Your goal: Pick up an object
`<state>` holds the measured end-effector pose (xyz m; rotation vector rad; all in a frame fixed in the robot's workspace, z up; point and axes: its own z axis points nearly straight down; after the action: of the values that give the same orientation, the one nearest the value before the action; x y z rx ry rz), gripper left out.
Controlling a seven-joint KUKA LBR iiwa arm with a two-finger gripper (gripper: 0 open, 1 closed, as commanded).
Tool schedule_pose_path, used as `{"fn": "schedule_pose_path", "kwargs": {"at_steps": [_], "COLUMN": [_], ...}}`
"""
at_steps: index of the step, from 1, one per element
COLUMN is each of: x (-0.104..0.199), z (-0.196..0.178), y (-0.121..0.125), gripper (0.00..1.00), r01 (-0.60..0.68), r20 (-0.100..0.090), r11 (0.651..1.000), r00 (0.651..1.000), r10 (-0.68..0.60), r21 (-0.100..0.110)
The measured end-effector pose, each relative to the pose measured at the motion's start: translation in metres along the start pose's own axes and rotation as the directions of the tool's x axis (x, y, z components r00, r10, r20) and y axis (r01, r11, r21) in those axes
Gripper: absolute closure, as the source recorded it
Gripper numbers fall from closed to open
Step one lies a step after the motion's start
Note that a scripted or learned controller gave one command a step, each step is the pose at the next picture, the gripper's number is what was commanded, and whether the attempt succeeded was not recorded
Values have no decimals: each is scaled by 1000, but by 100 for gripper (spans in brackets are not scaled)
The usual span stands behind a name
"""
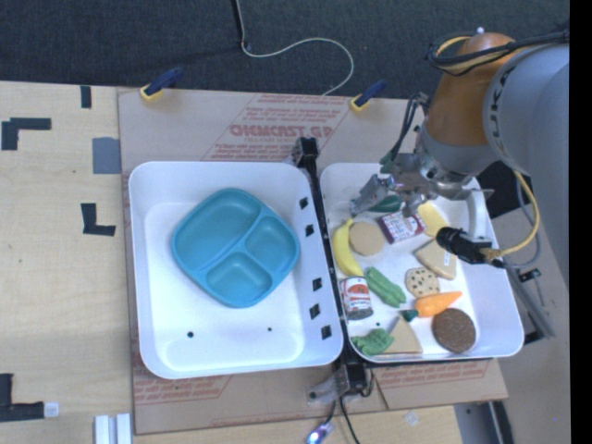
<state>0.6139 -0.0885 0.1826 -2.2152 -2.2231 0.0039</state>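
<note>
My gripper (pixel 390 191) hangs low over the back of the right bin (pixel 495 340), under the orange wrist band. Right below it lie a small green piece (pixel 386 204) and a purple-labelled packet (pixel 401 227). Around these are a banana (pixel 345 250), a round tan piece (pixel 366 239), a yellow piece (pixel 431 218), a green pea pod (pixel 385 286), a small can (pixel 357 298), a carrot (pixel 435 304) and a brown round cookie (pixel 454 329). I see nothing lifted off the bin floor.
The left bin (pixel 153 340) holds a blue divided plate (pixel 236 246). A black divider with clips (pixel 319 248) runs between the bins. A chip cookie (pixel 421 281), a tan cracker (pixel 437 259) and a sandwich wedge with green leaf (pixel 388 341) also lie in the right bin.
</note>
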Motion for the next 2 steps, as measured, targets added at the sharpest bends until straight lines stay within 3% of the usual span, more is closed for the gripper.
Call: {"fn": "schedule_pose_path", "kwargs": {"at_steps": [1, 2], "x": [50, 98], "z": [-1, -1], "y": [-33, -41], "gripper": [0, 0], "r01": [1, 3], "r20": [-1, -1], "r11": [1000, 1000], "r00": [1000, 1000], "r10": [-1, -3], "r21": [0, 0]}}
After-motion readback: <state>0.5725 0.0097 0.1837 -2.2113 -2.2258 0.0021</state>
